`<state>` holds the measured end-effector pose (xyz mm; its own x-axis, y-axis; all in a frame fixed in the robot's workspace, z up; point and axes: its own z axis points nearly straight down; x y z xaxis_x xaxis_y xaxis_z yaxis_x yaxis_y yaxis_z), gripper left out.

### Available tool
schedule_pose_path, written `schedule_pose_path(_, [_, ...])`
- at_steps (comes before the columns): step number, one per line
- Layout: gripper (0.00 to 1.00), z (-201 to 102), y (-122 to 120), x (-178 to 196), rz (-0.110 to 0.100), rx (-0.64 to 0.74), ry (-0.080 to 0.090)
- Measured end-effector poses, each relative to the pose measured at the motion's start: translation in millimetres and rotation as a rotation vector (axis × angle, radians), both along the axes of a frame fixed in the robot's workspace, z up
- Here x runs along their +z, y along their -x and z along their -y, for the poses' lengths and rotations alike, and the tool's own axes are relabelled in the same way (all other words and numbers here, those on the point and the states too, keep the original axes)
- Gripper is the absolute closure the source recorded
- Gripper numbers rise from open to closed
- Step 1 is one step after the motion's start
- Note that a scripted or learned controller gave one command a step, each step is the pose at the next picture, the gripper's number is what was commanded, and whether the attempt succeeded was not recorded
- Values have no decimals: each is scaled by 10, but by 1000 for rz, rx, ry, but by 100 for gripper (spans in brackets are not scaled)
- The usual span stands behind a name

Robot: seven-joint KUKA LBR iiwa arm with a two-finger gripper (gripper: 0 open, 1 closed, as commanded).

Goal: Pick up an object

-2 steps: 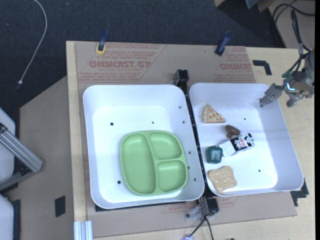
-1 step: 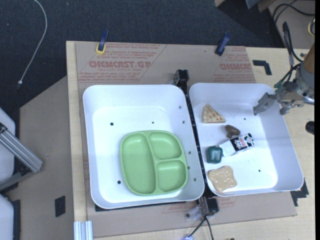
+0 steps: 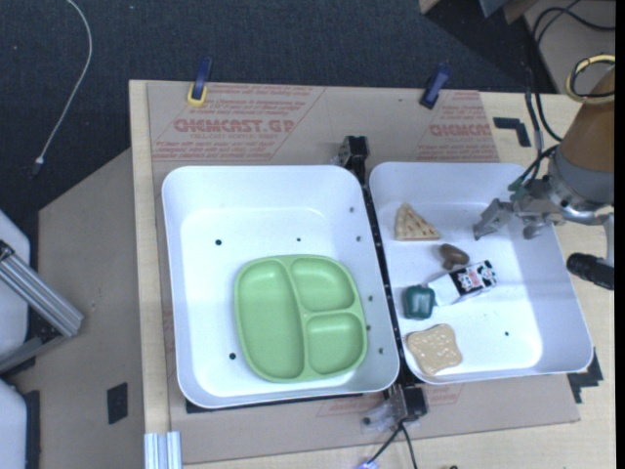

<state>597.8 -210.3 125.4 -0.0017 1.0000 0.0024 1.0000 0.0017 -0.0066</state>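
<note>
Two white bins (image 3: 195,262) on brown board printed with red lettering (image 3: 234,123). Pale green divided plate (image 3: 298,316); tan wedge (image 3: 416,224); brown lump (image 3: 453,254); black-and-white patterned carton (image 3: 472,278); teal cup (image 3: 419,302); beige toast slice (image 3: 435,349).

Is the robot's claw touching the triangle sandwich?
Apart. The camera view shows bare white bin floor between the gripper and the triangle sandwich.

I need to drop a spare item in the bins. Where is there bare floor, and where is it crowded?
Bare floor: the left bin behind the green divided plate, and the right bin right of the milk carton. Crowded: its left side, holding sandwich wedge, brown piece, teal cup and toast.
</note>
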Motion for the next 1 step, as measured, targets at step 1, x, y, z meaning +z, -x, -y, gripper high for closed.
schedule_pose_path(1, [0, -9, 12, -439, 0, -1, 1])
